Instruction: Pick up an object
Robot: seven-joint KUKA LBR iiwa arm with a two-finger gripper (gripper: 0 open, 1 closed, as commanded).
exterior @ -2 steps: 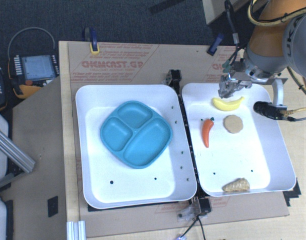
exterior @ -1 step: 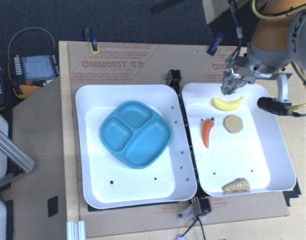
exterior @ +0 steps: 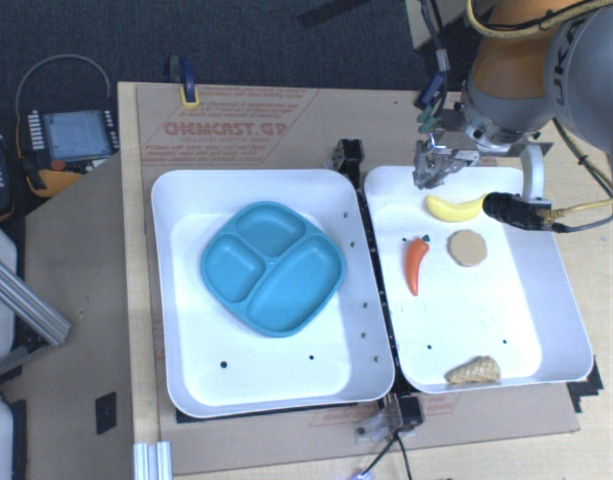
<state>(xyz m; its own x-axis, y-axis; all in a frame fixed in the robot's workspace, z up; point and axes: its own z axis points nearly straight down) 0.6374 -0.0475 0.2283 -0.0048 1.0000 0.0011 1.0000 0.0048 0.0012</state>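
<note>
Objects for picking all sit in my right bin (exterior: 561, 298). From the left: the left bin (exterior: 176, 298) holds a blue divided plate (exterior: 273, 266). Then the carrot (exterior: 416, 263), the gripper (exterior: 433, 171) poised over the bin's far corner holding nothing, a banana (exterior: 454, 207) just beside it, a tan disc (exterior: 467, 248), and a crumbly beige piece (exterior: 473, 371) nearest me.

The scene is evenly and brightly lit from above. The two white bins (exterior: 176, 268) are rendered almost glaring, with detail washed out on their floors. Soft, short shadows are cast beneath the blue tray (exterior: 273, 268). The dark surroundings are left dim. Focus is fairly sharp; slight grain is seen.
</note>
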